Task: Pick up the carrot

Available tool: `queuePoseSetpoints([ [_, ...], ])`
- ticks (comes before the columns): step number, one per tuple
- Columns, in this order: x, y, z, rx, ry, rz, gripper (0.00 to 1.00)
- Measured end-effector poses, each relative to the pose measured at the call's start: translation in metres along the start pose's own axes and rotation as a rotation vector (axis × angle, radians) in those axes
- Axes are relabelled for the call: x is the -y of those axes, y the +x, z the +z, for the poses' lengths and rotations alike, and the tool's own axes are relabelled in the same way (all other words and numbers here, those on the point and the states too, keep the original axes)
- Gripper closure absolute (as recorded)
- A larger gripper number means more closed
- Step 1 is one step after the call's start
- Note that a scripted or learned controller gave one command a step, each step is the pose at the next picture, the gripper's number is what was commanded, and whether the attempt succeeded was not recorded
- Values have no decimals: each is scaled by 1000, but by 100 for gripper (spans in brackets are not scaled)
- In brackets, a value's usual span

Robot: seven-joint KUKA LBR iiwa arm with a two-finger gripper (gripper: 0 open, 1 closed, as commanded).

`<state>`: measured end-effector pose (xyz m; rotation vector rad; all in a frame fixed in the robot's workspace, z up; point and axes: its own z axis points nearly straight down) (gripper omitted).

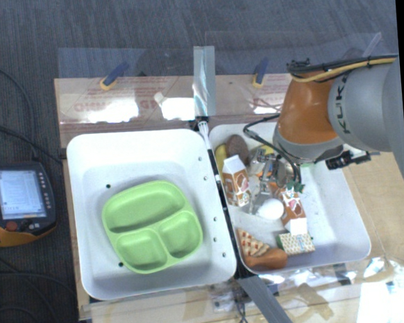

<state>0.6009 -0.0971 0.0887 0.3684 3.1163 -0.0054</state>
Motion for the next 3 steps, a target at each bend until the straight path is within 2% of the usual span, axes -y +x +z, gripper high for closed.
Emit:
queuePoseSetpoints([
  [1,-1,-2,-10,7,0,-1,100],
  [2,-50,7,-97,2,1,198,100],
  [3,-49,8,-101,-4,6,196,100],
])
